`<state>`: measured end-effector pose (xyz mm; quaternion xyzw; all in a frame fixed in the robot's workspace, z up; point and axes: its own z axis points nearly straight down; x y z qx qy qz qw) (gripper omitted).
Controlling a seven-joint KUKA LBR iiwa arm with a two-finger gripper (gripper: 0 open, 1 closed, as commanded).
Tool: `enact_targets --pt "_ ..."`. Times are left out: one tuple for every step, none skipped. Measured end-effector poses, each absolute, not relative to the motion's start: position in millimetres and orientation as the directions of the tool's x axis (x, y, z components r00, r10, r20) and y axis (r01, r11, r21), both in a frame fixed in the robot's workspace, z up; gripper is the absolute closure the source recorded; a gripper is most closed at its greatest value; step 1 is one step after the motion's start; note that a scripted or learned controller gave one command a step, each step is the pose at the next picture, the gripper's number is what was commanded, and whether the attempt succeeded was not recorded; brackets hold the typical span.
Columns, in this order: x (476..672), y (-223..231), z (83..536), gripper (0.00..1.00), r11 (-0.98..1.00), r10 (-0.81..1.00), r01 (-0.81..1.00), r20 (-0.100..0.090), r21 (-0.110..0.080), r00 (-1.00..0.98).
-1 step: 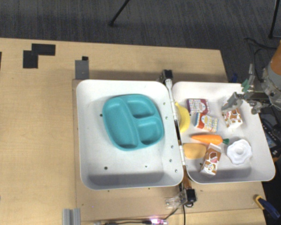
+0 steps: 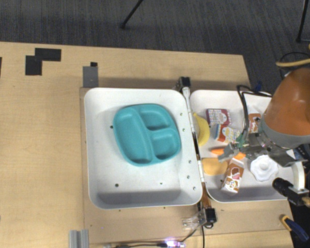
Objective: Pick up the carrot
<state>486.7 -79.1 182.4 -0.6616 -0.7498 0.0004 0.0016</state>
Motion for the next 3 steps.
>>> enact_targets --pt "526.2 -94 127 0.00 0.108 0.994 0.994 -0.001 0.001 -0.108" --pt "522.5 -128 87 0.00 0.033 0.999 0.999 -0.002 0.007 -0.033" --pt "526.1 -127 100 1.00 0.036 0.999 0.999 -0.004 0.017 -0.036"
